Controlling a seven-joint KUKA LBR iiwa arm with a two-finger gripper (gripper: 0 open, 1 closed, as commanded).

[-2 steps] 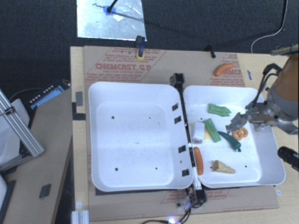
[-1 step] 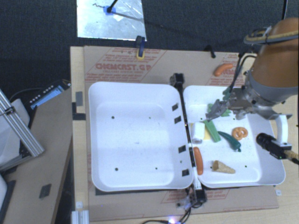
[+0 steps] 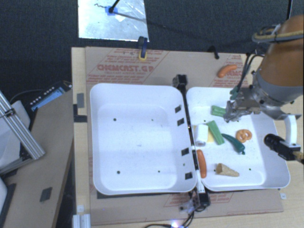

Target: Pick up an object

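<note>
In the right bin (image 3: 273, 175) lie several small objects. They are a light green block (image 3: 218, 110), a green stick (image 3: 215, 132), a white block (image 3: 202, 134), a dark green pepper (image 3: 235, 143), a pretzel (image 3: 243, 135), an orange sausage (image 3: 202, 163) and a tan wedge (image 3: 227, 170). My gripper (image 3: 232, 114) hangs low over the bin's upper middle. It is just right of the light green block and touching or nearly touching it. Nothing is visibly held in it.
The left bin (image 3: 137, 137) sits beside the right one, with a black hinge strip (image 3: 186, 127) between them. Another orange sausage (image 3: 227, 71) lies on the cardboard behind the right bin. A yellow clamp (image 3: 142, 49) stands at the back, and a black fitting (image 3: 280, 146) overhangs the right bin's edge.
</note>
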